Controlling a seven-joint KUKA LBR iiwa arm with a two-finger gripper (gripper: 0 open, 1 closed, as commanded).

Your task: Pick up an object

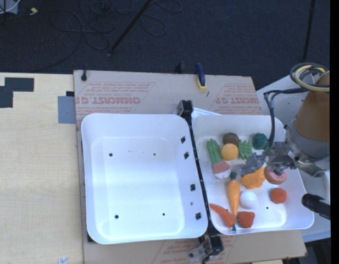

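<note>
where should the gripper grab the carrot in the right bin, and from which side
Probably the carrot's thicker upper half, coming straight down, fingers closing across its width. It lies flat and nearly straight up the picture, tapering toward its lower end. A white egg crowds its right side, so clearance there looks tight.

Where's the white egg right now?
In the camera view, the white egg lies in the right bin, toward its front. It sits just right of the upright carrot, below the orange piece, with the small red ball to its right.

arm (316, 120) cut off at right edge; tool (264, 164) fingers blurred among toys, grip indiscernible
</note>
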